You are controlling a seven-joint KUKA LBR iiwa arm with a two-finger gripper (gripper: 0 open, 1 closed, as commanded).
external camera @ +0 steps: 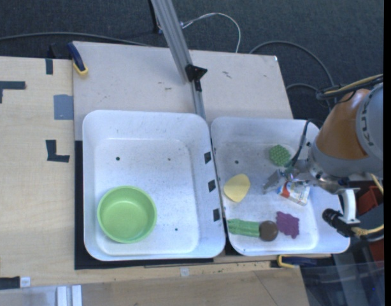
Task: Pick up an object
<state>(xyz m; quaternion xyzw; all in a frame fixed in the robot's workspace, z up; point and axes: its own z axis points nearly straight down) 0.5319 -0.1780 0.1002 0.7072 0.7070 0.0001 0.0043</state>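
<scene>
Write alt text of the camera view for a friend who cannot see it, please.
A grey and orange robot arm reaches from the right into the right white bin, its gripper low among a yellow piece, green block, purple toy, brown ball and green roll. The left bin holds a green bowl.

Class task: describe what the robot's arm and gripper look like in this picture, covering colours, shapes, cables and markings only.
The arm is a thick, rounded grey body with a broad orange band above the wrist. A dark cable curves along its left side. The gripper is a small metallic grey piece with slim fingers, with white and red parts beside it.
</scene>
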